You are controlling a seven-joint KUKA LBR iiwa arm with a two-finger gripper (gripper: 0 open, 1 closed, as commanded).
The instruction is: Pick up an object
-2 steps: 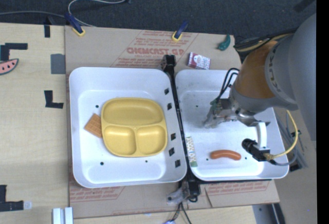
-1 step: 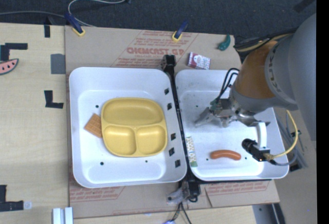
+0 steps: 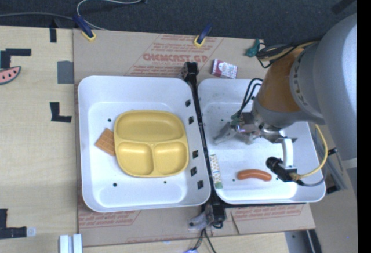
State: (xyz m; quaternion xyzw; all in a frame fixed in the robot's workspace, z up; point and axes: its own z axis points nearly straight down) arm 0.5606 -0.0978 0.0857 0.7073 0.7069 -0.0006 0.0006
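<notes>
An orange-red sausage [image 3: 254,175] lies near the front of the right bin [image 3: 220,95]. In the left bin [image 3: 93,130] there is a yellow divided plate [image 3: 152,143], and a tan cracker-like piece [image 3: 105,141] pokes out from under its left edge. My gripper [image 3: 227,132] hangs low over the middle-left of the right bin, up and to the left of the sausage and apart from it. The grey arm with its orange band [image 3: 278,86] reaches in from the right and hides the bin's right part.
A small red-and-white packet [image 3: 223,68] lies on the cardboard behind the right bin. A printed strip [image 3: 215,169] sits along the right bin's left wall. A black divider with clips [image 3: 194,124] separates the bins. Cables trail by the arm's wrist [image 3: 284,162].
</notes>
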